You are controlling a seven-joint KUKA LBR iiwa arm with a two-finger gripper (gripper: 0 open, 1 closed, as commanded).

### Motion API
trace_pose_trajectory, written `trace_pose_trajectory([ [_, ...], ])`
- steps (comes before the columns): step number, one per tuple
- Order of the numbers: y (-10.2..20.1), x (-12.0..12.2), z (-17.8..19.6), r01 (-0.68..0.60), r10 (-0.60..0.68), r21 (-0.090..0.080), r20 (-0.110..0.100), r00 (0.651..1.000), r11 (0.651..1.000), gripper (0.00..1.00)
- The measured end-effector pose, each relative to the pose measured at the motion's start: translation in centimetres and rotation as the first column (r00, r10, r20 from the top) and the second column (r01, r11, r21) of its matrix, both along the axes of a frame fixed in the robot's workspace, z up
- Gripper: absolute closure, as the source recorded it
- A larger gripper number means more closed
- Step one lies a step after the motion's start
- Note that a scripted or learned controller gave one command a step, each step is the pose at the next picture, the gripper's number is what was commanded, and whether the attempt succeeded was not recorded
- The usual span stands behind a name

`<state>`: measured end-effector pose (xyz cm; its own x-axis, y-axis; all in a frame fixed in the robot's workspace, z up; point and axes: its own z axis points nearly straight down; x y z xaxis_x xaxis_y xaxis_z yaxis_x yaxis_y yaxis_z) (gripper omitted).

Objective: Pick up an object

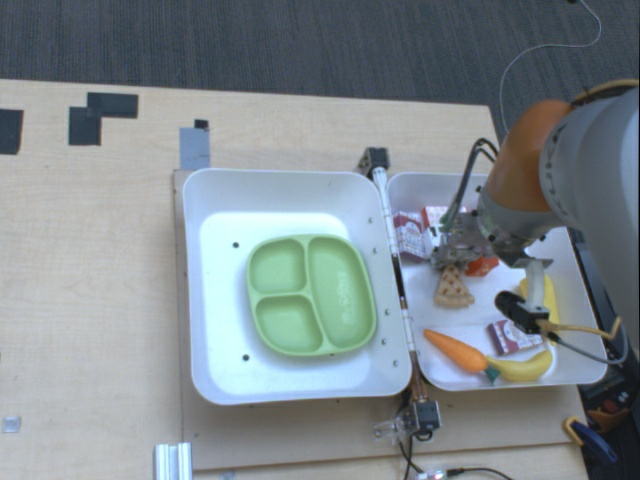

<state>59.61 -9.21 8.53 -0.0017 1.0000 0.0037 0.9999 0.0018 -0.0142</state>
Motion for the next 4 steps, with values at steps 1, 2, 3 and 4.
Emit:
trace_pose_trajectory([
  [1,7.2,4.1,10.1,-0.004,0.005,-0.003,0.019,1.0,1.0,1.0],
  [2,7.1,4.0,10.0,-0.004,0.004,-0.003,0.017,1.0,1.0,0.0],
  [3,1.0,-5.6,9.9,-0.001,0.001,-0.004,0.016,1.0,1.0,0.0],
  [4,-1.0,-10.0,0.1,0.0,0.0,-0.004,0.021,1.0,1.0,0.0],
])
